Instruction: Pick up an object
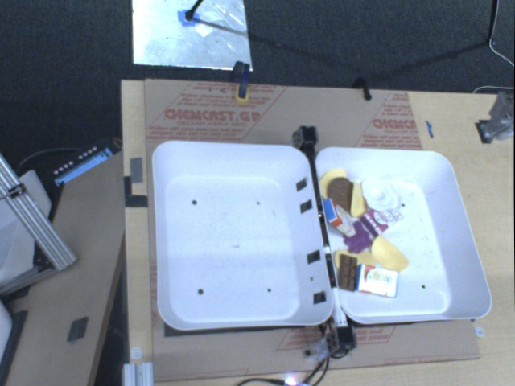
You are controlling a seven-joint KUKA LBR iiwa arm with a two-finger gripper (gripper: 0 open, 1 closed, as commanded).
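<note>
Small objects cluster in the right bin, beside the left bin.

One camera looks at the scene from above, fixed high over the counter and tilted a little, so the far edge sits at the top of the picture. It stands far enough to take in both white bins whole: the left bin and the right bin lie side by side in the middle. Around them it also catches the dark floor beyond and a metal plate lying there.
</note>
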